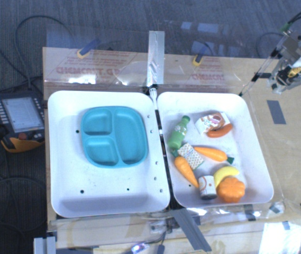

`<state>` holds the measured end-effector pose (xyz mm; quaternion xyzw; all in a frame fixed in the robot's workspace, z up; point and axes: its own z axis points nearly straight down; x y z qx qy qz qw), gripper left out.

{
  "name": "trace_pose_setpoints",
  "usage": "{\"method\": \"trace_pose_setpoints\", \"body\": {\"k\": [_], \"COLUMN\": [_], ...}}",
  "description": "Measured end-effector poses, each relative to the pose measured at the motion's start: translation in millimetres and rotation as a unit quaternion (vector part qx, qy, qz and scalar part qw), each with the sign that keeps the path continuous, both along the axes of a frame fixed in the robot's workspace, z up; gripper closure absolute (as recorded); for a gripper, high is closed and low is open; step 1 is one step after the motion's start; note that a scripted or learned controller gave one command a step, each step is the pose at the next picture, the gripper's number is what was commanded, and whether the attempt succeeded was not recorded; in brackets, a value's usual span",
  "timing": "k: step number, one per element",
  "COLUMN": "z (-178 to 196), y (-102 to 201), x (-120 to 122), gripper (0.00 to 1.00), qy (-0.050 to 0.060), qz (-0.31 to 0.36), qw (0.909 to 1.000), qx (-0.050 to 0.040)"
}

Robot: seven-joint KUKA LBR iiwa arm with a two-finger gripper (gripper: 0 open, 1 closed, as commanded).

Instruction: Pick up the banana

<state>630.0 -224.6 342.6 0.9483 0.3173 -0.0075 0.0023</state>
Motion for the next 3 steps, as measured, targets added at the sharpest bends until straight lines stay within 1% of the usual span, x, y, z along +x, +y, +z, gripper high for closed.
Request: {"method": "trace_pose_setpoints", "body": {"k": [3], "z": [25], "y": [1], "x": [0], "gripper": [1.00], "qy": [0.006], "qz": [0.001], "qw": [1.0000], "qx": [-0.0045]}}
